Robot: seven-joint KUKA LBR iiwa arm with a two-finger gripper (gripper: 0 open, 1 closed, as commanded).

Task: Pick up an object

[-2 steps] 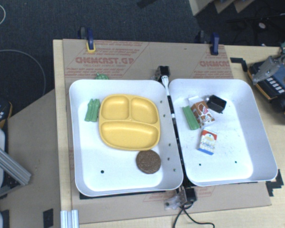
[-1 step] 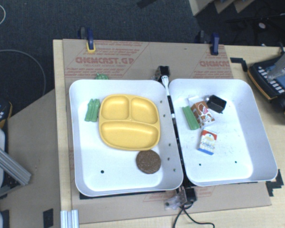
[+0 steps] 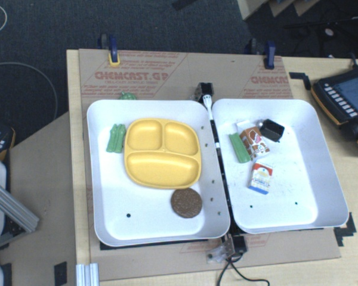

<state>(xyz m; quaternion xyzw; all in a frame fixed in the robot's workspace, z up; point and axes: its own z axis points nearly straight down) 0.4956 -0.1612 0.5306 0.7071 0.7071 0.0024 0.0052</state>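
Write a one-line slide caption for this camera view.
Left bin holds a yellow tray, brown disc and green piece; right bin holds small packets.

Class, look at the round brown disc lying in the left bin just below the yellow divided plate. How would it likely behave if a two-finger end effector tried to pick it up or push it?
The round brown disc lies flat on the left white bin floor, so fingers probably struggle to get under its low edge. Pushed, it would likely slide rather than roll. It looks thin, so probably light, and it sits close to the yellow divided plastic plate, which might block it.
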